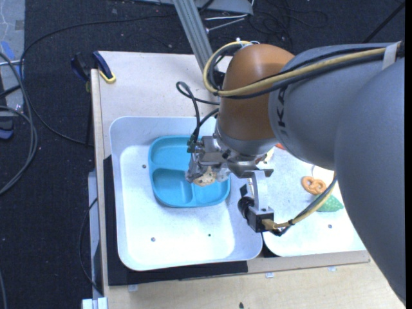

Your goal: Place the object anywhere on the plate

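Blue plastic marks the goal: a divided plate (180,182) lies in the left bin (138,237), toward its far right side, where the arm can reach it from the right. Over the plate's right edge hangs the gripper (205,172), its jaws set narrow on a small tan, speckled object (206,178) that looks like a cookie or other toy food. The object sits low, just above or touching the plate's right compartment; which of the two cannot be told from this slanted view. The pose suggests a placement at its last step, with the object held over the plate so that letting go would drop it inside the rim. A release too near the edge could let it slip off into the bin. Right of the jaws, the arm's orange band (254,89) and grey body (347,121) cover much of the right bin (309,240). There, near its right side, lie an orange pretzel-shaped toy (314,185) and a green piece (331,204), well apart from the plate. Both bins rest on the pale table (148,82).
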You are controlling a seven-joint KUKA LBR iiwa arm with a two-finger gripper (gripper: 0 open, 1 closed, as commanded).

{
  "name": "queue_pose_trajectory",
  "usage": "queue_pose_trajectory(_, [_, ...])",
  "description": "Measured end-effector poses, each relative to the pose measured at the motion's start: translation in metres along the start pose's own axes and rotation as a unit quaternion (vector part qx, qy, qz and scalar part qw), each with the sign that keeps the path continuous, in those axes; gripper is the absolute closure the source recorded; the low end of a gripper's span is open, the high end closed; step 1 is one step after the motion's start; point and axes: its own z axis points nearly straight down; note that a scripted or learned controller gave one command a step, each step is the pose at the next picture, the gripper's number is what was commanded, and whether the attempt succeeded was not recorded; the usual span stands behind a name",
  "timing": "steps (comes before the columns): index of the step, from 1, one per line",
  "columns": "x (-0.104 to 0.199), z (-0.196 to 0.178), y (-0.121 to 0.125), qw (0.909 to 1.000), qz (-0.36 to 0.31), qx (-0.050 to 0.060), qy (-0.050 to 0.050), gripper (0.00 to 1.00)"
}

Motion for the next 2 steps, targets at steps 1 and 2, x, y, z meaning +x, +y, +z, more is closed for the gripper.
queue_pose_trajectory(1, [0.0132,-0.0035,0.0048,1.0000,0.001,-0.001,0.000,1.00])
queue_pose_trajectory(2, [0.0125,-0.0033,0.0046,1.0000,0.001,-0.001,0.000,0.00])
